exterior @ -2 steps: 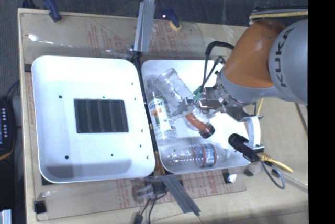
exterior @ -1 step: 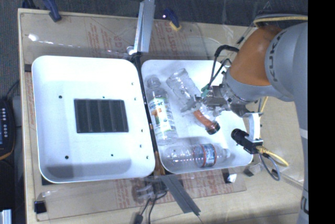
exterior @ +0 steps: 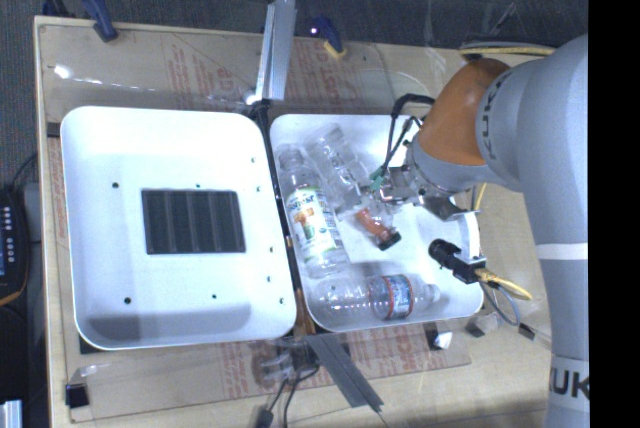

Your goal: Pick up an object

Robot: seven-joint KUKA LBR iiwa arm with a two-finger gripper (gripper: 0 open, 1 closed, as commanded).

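The right bin [exterior: 340, 120] holds several clear plastic bottles. One with a green and white label [exterior: 312, 226] lies along the bin's left wall. Another with a dark label [exterior: 388, 296] lies across the near wall. Crumpled clear bottles [exterior: 335, 158] sit toward the back. A small orange-brown object [exterior: 377, 229] lies in the middle of the bin. My gripper [exterior: 388, 198] reaches down from the right, low in the bin and right above that small object. The wrist blocks the view of its tip.
The left bin [exterior: 160, 126] has a dark ribbed rectangle [exterior: 193, 221] on its floor. A metal bar [exterior: 275, 46] stands at the back between the bins. Blue clamps [exterior: 100, 16] grip the bench's far edge. A black fitting with a yellow cable [exterior: 458, 263] sits at the right bin's right wall.
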